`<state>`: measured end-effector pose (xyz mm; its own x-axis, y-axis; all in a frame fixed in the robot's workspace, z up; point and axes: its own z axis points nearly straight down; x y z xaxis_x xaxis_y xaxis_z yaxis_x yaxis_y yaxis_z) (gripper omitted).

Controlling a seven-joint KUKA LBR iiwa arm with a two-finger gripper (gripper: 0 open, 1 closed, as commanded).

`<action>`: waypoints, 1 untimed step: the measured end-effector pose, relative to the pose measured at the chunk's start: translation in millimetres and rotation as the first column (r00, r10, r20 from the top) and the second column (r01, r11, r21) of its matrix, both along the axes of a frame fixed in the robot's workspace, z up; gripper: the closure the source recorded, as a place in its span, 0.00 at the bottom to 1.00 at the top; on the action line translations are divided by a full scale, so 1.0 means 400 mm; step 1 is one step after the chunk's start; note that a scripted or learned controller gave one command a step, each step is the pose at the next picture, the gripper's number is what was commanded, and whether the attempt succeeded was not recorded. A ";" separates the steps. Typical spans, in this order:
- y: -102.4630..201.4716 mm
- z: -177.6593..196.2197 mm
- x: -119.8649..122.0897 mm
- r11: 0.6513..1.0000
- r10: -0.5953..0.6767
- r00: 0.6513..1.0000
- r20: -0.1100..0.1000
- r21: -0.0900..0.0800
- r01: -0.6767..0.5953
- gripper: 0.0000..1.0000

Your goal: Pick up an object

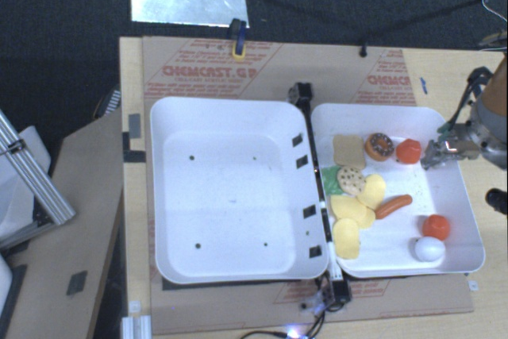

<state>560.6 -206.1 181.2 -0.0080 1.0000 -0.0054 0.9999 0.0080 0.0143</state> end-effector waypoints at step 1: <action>0.002 0.248 0.251 1.000 0.002 1.000 0.005 -0.001 -0.002 1.00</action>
<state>660.9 -205.4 280.6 -0.0095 0.9999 -0.0067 0.9998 0.0097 0.0195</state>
